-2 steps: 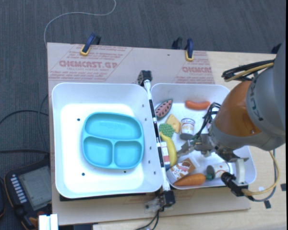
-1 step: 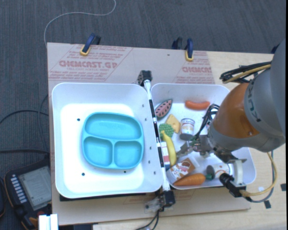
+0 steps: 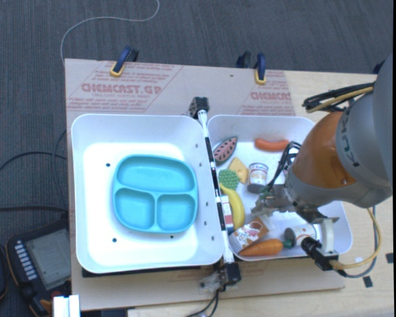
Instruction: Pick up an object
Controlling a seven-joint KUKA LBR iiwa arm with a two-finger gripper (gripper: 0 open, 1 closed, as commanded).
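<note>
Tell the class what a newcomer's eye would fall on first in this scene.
First comes the grey arm with its orange band, reaching over the right bin, which holds toy food: a banana, a carrot, a hot dog sausage. Next comes the blue divided plate in the left bin.

Robotics lab setup; clamps (image 3: 123,59) are holding a board (image 3: 152,88) over grey carpet (image 3: 26,18); cables (image 3: 13,170) are trailing beside a controller pendant (image 3: 36,259).
</note>
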